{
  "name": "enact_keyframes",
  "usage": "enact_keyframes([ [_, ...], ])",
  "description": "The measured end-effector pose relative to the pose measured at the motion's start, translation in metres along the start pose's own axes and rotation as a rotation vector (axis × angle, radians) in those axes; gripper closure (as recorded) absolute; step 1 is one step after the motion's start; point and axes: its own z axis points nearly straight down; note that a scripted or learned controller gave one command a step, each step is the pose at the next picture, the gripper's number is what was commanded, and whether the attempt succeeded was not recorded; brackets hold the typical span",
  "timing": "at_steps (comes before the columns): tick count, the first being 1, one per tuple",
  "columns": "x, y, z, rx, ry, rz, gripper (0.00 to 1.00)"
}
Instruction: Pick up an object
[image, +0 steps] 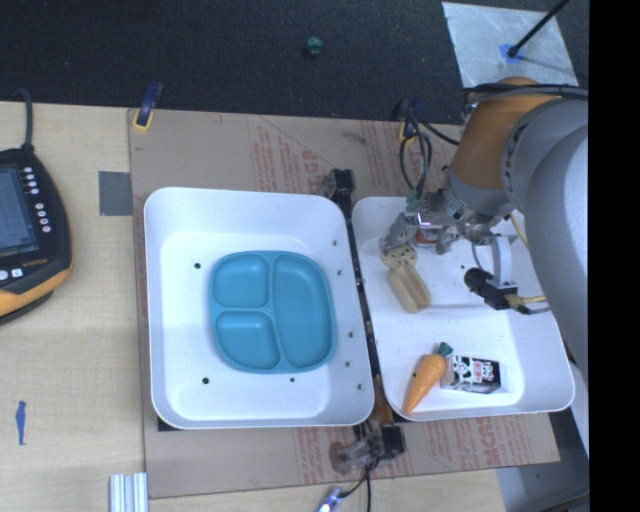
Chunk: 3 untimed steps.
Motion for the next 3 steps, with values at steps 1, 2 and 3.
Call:
enact_keyframes([
  [1,0.012,-0.001,0.001,0.004,0.001,-0.001,0.0],
  [2,-0.013,0.0,-0.102,-0.002,0.0,0.001,0.0],
  [3,0.0,-0.04,-0.049,0.004,0.0,0.0,0.0],
])
